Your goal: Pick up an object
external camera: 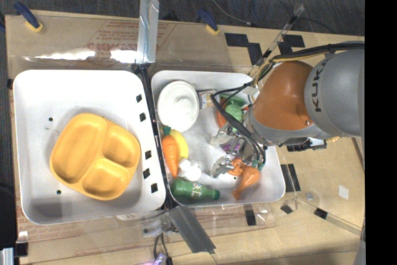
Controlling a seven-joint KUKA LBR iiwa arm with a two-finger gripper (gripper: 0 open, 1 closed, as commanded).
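Two metal fingers of the gripper (228,152) reach down into the right bin (273,192), and we judge them spread apart, with nothing we can see clamped between them. Clutter around the tips blurs the view, so we hold that reading loosely.

Just beside the tips, at about five o'clock, lies an orange toy (248,178), shaped like a carrot; one finger seems to touch or nearly touch its top end. We take this as the likeliest target. At twelve o'clock from the gripper sits a green piece (234,112) under the wrist, partly hidden.

Further out, at nine o'clock, a carrot (170,155) lies alongside a banana (180,144), the two touching. At seven o'clock a green bottle (194,190) rests on its side against the bin's lower wall, with a small white piece (190,170) just above it. A white bowl (178,104) stands at ten o'clock.

To do the grasp well, we would centre the fingers across the narrow width of the orange toy, not along its length, and descend until both tips pass its sides before closing. We would keep clear of the bin wall close by, and lift straight up so neighbours are not dragged along.

The left bin (25,133) holds a yellow tray (94,155), well apart.
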